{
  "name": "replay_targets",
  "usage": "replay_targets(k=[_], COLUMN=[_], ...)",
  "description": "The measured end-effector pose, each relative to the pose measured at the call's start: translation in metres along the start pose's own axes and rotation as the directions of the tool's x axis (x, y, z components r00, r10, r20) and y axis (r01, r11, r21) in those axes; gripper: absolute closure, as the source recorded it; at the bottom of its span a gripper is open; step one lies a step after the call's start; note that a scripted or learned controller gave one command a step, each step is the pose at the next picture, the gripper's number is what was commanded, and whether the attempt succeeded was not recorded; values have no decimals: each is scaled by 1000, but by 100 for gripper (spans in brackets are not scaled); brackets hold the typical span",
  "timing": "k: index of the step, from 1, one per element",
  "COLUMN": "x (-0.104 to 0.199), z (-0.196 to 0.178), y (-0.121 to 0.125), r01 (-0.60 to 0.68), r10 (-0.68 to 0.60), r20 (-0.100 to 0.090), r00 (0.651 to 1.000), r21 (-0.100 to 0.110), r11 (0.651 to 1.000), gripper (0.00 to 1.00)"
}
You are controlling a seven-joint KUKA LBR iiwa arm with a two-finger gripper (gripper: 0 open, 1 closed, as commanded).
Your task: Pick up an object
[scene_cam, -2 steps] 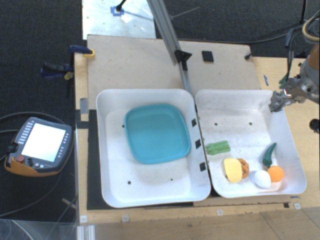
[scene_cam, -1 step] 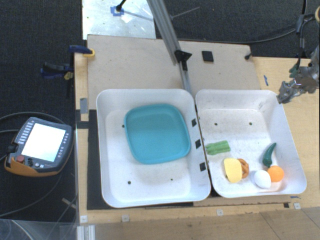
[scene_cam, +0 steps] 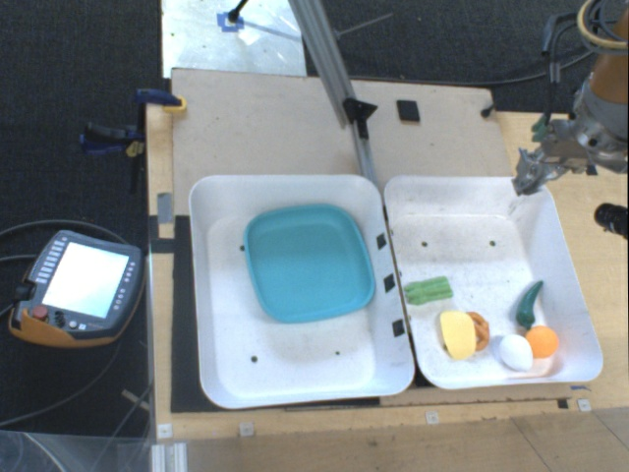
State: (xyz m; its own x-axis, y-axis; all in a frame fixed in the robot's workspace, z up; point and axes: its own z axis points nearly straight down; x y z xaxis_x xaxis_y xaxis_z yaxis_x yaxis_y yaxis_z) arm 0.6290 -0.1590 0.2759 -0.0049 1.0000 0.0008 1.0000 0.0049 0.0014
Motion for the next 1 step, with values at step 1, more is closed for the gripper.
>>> replay_targets(k=[1], x=[48], z=[-1], y=[9], r01=[0], r10=[0], r20=[0], r00=[1000], r21=[0], r11=[1000], gripper=[100])
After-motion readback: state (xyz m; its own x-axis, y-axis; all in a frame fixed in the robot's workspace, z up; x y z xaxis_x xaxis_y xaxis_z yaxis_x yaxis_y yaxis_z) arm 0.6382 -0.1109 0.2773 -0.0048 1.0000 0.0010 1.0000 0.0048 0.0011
